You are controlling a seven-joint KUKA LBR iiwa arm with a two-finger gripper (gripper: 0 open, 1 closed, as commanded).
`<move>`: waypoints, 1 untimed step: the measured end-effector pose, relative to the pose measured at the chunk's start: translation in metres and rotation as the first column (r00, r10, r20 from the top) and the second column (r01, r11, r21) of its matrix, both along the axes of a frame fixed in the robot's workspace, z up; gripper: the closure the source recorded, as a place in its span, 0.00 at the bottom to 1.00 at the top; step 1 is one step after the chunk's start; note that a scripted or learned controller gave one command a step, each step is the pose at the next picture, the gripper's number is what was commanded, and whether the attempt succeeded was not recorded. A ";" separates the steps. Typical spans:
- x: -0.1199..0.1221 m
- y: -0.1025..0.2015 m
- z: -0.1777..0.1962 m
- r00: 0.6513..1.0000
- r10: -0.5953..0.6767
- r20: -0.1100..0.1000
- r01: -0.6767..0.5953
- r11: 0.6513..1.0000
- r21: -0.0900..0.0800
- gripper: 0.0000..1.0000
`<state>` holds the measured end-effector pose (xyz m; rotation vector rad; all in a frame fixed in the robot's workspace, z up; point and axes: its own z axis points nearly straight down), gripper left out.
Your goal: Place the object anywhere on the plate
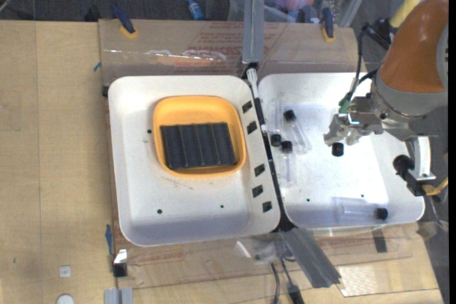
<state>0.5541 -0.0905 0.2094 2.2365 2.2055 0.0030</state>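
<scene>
Right of the plate [198,109], across the ridge where the two bins meet, the gripper [342,133] hangs low over the floor of the right bin [335,189]. We cannot tell whether it is clenched, released or grasping anything, because its tip is a small blur from this height. A little black knob [337,149] sits just under it. We judge this to be either part of the tool or the cap of a small piece.

On the plate itself a dark ridged slab [198,144] lies flat, inside the rim and square to it. If that slab is the object, it already rests where the task wants it, and the arm is well clear of the plate on the right.

Between the plate and the gripper lie clear little pieces with black caps [287,130], loose on the bin floor. Another such piece [360,208] lies farther right of the plate and nearer the camera. If one of these is the object, the gripper's low position over them suits a pick, and the carry leftward to the plate is not yet begun.
</scene>
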 end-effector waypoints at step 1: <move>0.047 0.023 -0.009 0.993 0.115 0.000 -0.115 0.993 -0.002 1.00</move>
